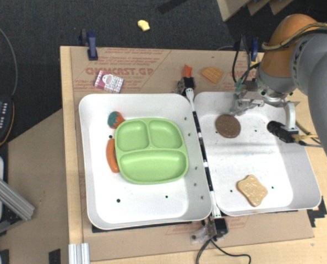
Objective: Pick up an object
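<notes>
Since the gripper (241,103) hangs low over the right bin (295,172) just beside the brown cookie (228,126), it looks lined up for a grab, though honestly I can't tell how its jaws stand.

Bright, even overhead light washes the two shallow white plastic bins (262,164) nearly to glare, shadows stay soft, and the dark floor at the edges goes slightly grainy.

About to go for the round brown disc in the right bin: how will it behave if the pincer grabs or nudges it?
The brown disc lies flat and looks thin, so it probably slides on the smooth right bin floor rather than rolls. Its low edge may be hard to pinch.
</notes>
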Tool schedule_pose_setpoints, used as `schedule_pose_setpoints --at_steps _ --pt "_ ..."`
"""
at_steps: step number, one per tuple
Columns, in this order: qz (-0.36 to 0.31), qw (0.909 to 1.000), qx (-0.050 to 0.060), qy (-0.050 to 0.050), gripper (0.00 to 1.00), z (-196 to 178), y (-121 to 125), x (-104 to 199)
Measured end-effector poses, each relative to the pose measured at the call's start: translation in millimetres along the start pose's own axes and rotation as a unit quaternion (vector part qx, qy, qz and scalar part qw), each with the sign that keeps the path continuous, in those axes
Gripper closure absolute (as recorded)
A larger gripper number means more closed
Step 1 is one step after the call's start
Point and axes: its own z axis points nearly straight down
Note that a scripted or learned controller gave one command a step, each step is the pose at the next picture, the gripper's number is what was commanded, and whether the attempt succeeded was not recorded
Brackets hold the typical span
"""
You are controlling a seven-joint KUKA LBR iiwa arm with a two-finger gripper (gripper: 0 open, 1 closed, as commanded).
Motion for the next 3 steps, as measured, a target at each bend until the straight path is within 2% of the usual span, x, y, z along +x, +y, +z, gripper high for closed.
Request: schedule_pose_setpoints --at_steps 1,2,3 --pt "0.0 1.0 0.001 0.0 0.0 0.8 -0.3 0.2" --pt "-0.001 1.0 0.009 0.002 0.0 14.7 -32.0 33.5" --pt "0.0 1.0 0.005 0.001 1.0 2.9 -29.5 32.1"
